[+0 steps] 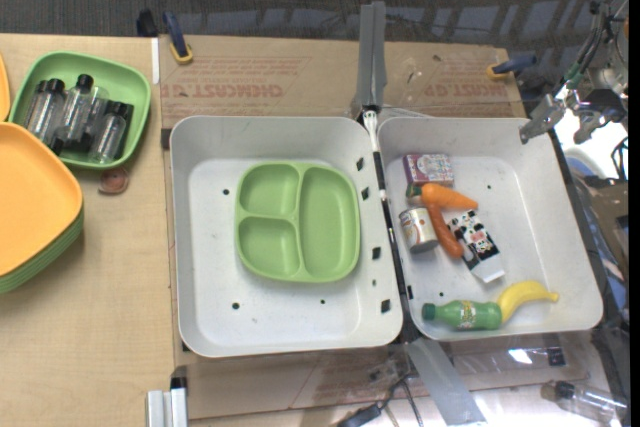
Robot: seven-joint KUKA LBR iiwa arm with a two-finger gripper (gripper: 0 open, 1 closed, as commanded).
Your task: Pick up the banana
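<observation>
Over at the far right edge, the tool hangs just off the top right corner of the right bin; it's a blurry tangle of metal and cable, so I honestly can't tell how it's set. Biggest thing around is the surface, stretching off to its left. Next, the left bin sits further from the tool, holding a green divided plate. Way off beyond that bin are stacked orange plates and a green tray of little vials. Inside the right bin, nearer the tool, there's a pink box, a carrot, a small can and a black-and-white packet. A green bottle lies along the front wall. The banana lies well below the tool, near the front right corner, its tip touching the bottle.
</observation>
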